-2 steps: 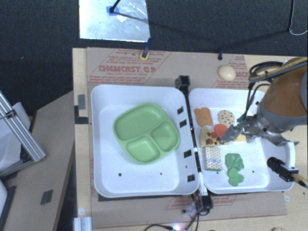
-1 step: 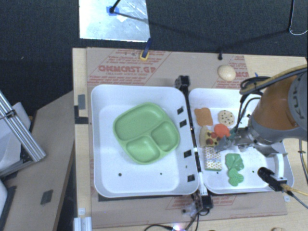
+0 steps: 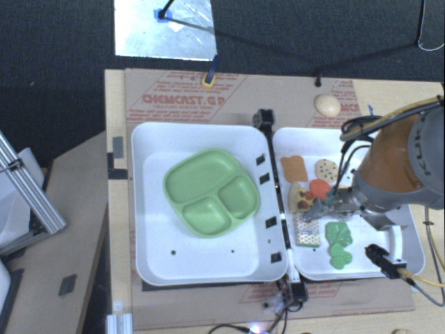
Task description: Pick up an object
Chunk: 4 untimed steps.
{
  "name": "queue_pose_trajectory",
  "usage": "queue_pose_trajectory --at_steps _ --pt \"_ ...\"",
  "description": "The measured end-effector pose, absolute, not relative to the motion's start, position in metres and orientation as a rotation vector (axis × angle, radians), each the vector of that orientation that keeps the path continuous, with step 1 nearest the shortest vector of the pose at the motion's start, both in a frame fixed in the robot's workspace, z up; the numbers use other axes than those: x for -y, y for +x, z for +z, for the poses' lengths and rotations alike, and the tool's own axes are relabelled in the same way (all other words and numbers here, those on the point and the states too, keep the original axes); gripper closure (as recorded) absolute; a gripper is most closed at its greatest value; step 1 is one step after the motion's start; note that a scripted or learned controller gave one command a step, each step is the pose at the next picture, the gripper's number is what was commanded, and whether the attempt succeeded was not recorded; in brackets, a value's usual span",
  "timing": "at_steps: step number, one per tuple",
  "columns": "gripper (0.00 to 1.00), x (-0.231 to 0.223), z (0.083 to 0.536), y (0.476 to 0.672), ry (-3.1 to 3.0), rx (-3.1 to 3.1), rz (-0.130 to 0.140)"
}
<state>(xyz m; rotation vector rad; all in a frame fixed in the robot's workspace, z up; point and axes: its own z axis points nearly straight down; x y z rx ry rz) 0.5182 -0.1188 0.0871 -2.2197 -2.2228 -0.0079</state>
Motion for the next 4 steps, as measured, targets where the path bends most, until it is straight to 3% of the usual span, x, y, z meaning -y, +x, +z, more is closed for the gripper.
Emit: queue_pose_trajectory --at_steps 1,2,4 --pt "1.00 0.118 0.100 0.521 -2.222 2.229 -0.017" --pt "1.00 0.126 0.147 0.520 -2.222 2.228 -0.004" --pt "1.00 0.129 0.227 0.527 -2.220 2.230 -0.005"
